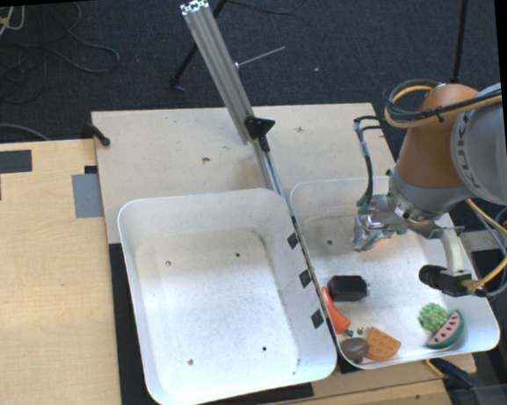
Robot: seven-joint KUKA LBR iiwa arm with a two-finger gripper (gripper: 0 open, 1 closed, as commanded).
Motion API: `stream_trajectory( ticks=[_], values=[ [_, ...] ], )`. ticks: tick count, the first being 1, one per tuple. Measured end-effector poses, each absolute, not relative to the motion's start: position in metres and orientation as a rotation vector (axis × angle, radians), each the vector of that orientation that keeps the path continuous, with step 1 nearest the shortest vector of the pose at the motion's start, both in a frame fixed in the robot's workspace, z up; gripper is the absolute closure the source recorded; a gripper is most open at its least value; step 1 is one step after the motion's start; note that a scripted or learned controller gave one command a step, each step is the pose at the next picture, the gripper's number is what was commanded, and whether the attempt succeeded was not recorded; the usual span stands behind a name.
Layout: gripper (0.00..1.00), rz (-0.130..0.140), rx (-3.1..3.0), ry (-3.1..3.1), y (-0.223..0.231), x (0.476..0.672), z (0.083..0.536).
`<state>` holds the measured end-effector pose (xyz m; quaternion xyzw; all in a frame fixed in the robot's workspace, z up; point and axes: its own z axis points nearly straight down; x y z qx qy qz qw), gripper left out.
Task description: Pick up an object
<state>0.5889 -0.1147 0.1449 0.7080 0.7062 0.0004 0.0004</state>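
While the arm [447,149] reaches in from the right of the camera view, its gripper [368,234] hangs over the upper middle of the right bin [324,202], above bare white floor and apart from every object there; whether the pincer is open or closed cannot be told from this slanted look, and nothing can be seen held in it. The things that could be picked up all lie in the lower half of that right bin. A black block [347,288] sits nearest the gripper, below it and a little toward the divide between the bins. An orange carrot-like piece [336,314] leans along the bin's left wall just below the black block. At the bottom edge lie a small brownish-grey lump [355,349] and, touching it on its right, an orange wedge-shaped piece [382,345]. Toward the lower right corner a green knobbly item [433,316] sits beside a watermelon slice toy [448,331], the two touching or nearly so. The left bin [143,251] stands just beside the right one, their walls meeting along a dark line with small black clips [306,278]. A grey aluminium bar [223,76] slants down from the top of the view to the join between the bins. Both bins rest on a pale bench [170,152].
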Motion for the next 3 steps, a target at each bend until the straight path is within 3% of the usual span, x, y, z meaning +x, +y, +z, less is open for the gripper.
stream_trajectory(
  ticks=[2, 3],
  values=[
    [1.0, 0.002, 2.22, 2.221, -0.117, 0.592, 0.247],
    [1.0, -0.003, 2.222, 2.228, -0.072, 0.583, 0.237]
  ],
)
